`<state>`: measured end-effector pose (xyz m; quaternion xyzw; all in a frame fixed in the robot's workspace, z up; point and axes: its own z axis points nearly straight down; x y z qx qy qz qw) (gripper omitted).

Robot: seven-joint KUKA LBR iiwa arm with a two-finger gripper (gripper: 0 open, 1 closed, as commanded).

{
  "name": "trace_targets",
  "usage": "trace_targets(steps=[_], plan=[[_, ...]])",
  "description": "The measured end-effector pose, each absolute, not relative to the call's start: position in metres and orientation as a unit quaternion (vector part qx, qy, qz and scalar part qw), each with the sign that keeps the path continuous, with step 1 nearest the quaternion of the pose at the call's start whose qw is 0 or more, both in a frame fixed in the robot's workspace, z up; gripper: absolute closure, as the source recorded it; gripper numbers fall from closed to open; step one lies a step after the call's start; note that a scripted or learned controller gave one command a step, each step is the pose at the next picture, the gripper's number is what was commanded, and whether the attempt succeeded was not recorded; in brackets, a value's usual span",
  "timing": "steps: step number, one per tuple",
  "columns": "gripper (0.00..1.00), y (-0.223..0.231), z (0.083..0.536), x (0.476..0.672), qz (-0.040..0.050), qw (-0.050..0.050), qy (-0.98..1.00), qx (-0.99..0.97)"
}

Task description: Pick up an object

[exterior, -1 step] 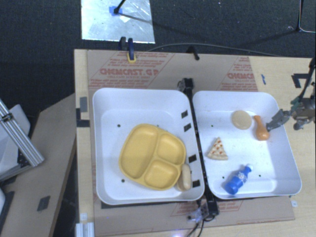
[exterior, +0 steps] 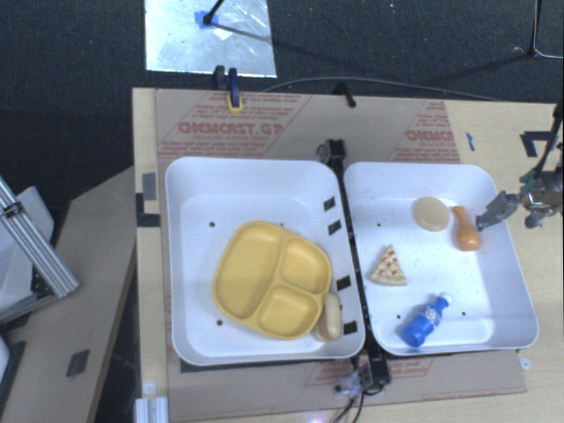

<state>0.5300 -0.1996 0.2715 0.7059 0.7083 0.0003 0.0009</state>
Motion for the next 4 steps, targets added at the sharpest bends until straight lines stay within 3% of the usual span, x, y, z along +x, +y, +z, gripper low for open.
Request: trace_targets(steps=[3, 4], plan=[[0.00, -0.197, 0.106, 0.518, -0.0007, -0.002, 0.708, 0.707], [1.00, -0.198, 0.120, 0.520, 0.0007, 0.002, 0.708, 0.706]])
